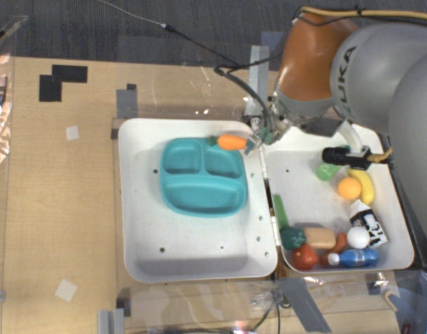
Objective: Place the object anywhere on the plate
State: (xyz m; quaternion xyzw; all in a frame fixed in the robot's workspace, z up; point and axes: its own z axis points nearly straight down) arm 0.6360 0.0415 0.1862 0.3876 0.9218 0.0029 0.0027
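Observation:
A teal plate (203,177) with several compartments lies in the left bin (192,256). An orange carrot (232,142) with a small green tip hangs over the plate's far right rim. My gripper (254,142) comes in from the right and is shut on the carrot's right end, just above the wall between the two bins. The grey and orange arm hides the back of the right bin.
The right bin (401,252) holds a green piece (327,172), an orange ball (349,188), a banana (364,184), a white ball (357,238), a blue bottle (354,258), a red tomato (304,257) and a tan piece (319,238).

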